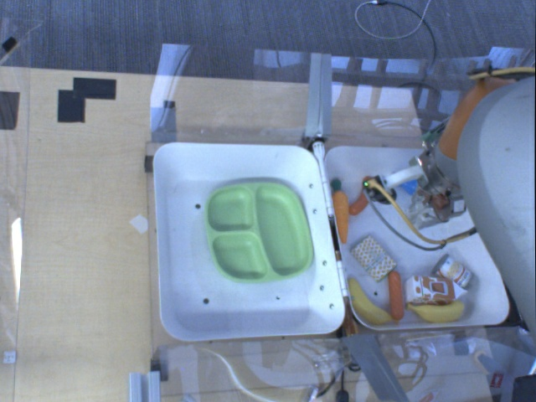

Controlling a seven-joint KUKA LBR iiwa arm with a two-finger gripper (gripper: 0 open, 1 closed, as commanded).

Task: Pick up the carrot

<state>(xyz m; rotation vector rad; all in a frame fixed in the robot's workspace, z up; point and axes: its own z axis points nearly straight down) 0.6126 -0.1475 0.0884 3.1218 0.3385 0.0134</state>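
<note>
The carrot point(341, 214) is orange with a green top. It lies lengthwise in the right bin point(394, 153), tight against that bin's left wall. My gripper point(435, 196) hangs over the bin's upper right part, well to the right of the carrot and apart from it. A yellow and black cable point(408, 224) loops from the gripper toward the bin's middle. The grey arm point(502, 182) covers the bin's right side.
A small red pepper-like piece point(359, 205) lies just right of the carrot. Lower in the right bin are a patterned packet point(373, 257), two bananas point(368, 302), a sausage point(395, 296), a carton point(430, 289) and a can point(455, 270). The left bin point(180, 224) holds a green divided plate point(258, 230).
</note>
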